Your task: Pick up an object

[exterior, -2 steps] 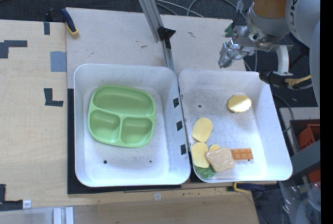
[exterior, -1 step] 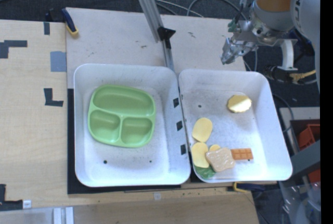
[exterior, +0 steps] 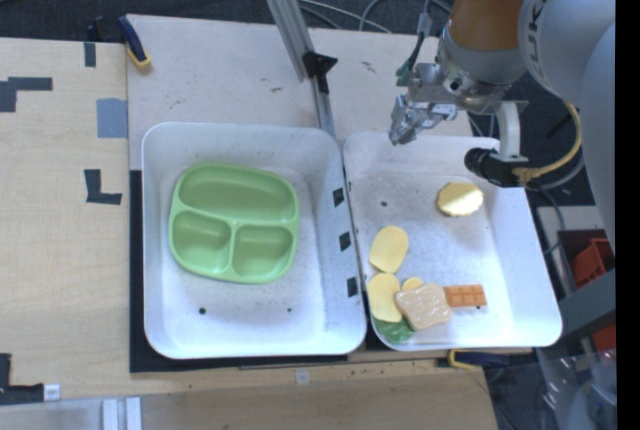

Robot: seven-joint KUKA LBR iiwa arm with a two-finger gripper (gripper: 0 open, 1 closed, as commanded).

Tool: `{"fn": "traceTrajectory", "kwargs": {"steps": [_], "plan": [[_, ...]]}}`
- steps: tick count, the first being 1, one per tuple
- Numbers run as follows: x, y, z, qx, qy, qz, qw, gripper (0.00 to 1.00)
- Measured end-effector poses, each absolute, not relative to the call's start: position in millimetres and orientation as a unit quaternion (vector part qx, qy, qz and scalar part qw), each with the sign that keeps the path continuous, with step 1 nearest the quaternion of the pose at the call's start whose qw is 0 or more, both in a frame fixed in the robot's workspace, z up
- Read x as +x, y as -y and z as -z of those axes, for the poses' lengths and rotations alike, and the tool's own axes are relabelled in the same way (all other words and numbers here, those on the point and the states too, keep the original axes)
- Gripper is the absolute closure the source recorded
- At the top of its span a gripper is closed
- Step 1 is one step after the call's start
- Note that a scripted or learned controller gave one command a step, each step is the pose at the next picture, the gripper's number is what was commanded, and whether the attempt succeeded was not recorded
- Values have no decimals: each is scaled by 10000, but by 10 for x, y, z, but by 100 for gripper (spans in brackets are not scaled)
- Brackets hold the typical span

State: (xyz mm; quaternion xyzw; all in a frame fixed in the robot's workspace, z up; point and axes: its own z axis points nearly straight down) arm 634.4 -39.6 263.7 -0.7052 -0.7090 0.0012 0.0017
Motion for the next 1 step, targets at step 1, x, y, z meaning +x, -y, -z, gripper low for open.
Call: {"fn": "traceTrajectory", "kwargs": {"steps": [1], "plan": [[6148,-109,-2430,-7050,7092,-14,19,100]]}}
